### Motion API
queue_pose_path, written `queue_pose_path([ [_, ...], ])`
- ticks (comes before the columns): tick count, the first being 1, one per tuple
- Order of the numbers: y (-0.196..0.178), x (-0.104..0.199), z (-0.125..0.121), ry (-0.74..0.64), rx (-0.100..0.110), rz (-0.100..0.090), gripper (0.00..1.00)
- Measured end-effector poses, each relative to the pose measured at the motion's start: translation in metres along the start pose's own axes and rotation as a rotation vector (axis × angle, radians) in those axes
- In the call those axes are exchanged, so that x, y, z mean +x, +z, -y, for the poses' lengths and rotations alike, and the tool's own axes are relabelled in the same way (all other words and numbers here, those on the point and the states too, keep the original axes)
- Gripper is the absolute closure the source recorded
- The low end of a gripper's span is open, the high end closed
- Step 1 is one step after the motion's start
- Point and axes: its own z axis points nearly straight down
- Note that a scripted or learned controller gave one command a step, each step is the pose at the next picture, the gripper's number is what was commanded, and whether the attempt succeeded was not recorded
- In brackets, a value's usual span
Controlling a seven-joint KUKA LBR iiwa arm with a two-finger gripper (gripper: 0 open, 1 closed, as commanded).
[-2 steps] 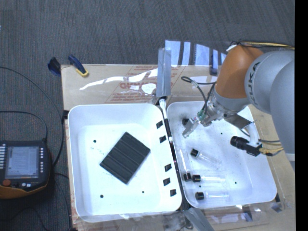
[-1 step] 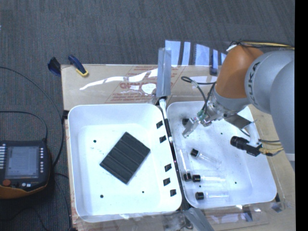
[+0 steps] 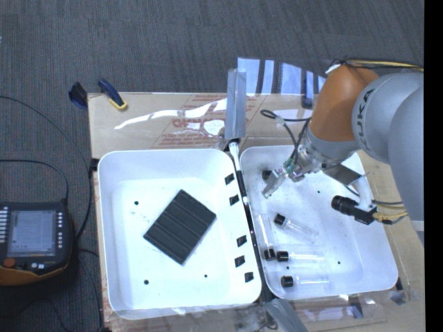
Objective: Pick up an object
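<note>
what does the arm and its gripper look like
The arm is bulky and rounded, grey, with an orange band above the wrist and dark lettering on the grey shell. The gripper is a small, slim metallic piece. Thin yellow and dark cables run along the arm's right side, by a black cylindrical fitting.

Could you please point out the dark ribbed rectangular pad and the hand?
dark ribbed rectangular pad [image 3: 180,226], camera view, middle of its ribbed top face
hand [image 3: 271,186], camera view, between its fingertips over the right bin
</note>
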Motion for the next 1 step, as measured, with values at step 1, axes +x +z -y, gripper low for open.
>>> queue_pose_path([
  [1,0.0000,0.0000,0.0000,0.000,0.000,0.000,0.00],
])
